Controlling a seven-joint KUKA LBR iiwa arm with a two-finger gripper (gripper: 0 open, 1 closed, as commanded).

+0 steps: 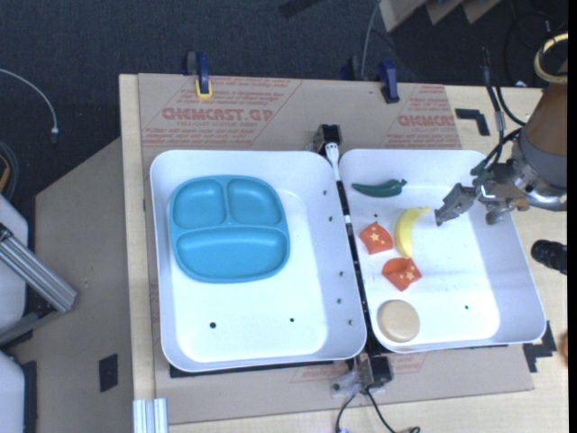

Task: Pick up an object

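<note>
The right bin (505,287) holds a dark green pepper (379,187), a yellow banana (407,229), two red pieces with yellow marks (376,237) (402,273) and a beige round object (398,320). My gripper (473,210) hangs over the right bin's upper right part, to the right of the banana. Its fingers are open, one dark fingertip (448,209) pointing toward the banana, and nothing is between them.
A blue divided plate (230,226) lies in the left bin (252,332). The ridge between the bins (347,242) runs just left of the red pieces. Cables and a clamp sit beyond the bins' far edge.
</note>
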